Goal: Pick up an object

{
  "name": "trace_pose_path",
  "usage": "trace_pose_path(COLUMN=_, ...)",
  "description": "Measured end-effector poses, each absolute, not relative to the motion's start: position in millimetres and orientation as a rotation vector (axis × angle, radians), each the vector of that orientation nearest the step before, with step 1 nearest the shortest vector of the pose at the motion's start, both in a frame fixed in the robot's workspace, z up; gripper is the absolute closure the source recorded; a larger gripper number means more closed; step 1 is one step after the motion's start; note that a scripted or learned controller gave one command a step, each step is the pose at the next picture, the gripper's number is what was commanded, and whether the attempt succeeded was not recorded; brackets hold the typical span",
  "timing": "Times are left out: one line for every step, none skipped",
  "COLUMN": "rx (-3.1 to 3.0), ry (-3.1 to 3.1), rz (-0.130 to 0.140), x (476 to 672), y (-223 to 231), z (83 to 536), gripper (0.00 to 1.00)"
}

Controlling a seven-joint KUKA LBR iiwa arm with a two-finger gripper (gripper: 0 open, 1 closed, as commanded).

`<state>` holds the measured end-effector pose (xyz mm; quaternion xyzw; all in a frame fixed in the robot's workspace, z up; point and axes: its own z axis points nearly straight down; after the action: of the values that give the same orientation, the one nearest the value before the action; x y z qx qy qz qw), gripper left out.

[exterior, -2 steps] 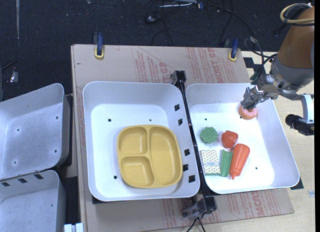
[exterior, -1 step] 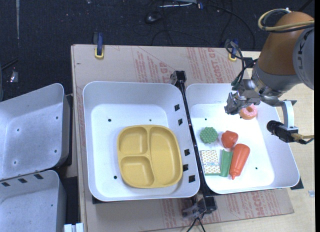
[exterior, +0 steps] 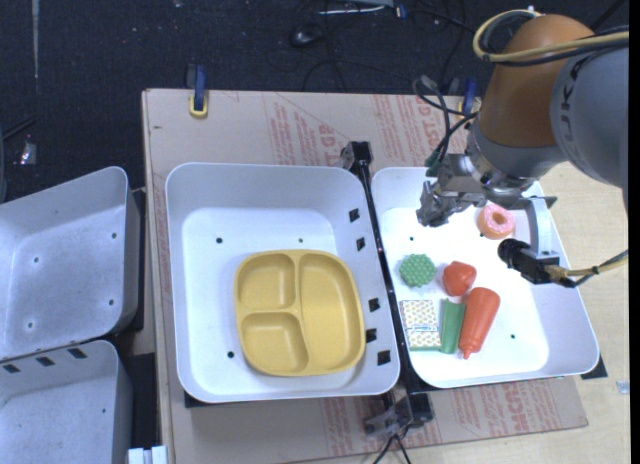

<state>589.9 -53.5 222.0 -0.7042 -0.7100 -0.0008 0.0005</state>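
Observation:
The right bin [exterior: 570,342] holds a pink frosted donut [exterior: 497,221], a green round bumpy toy [exterior: 418,270], a red tomato [exterior: 459,278], an orange carrot [exterior: 478,320] with a green stem, and a small patterned card [exterior: 421,324]. My gripper [exterior: 437,209] hangs over the bin's back left part, left of the donut and above the green toy. Nothing shows between its dark fingers.
The left bin [exterior: 200,252] holds a yellow divided tray [exterior: 298,312]. A black divider with clips runs between the bins. Grey lids lie at far left. A black cable fitting [exterior: 528,260] sits by the donut.

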Motion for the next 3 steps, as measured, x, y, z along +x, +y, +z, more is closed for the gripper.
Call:
trace_pose_path(rx=-2.211, ry=-2.230, rz=-0.002, x=584.6, y=1.0, z=234.5, gripper=1.00)
trace_pose_path(rx=-2.212, ry=-2.229, rz=-0.001, x=586.1, y=49.0, z=231.1, gripper=1.00)
trace_pose_path(rx=-2.211, ry=-2.228, rz=0.001, x=569.5, y=94.6, z=234.2, gripper=1.00)
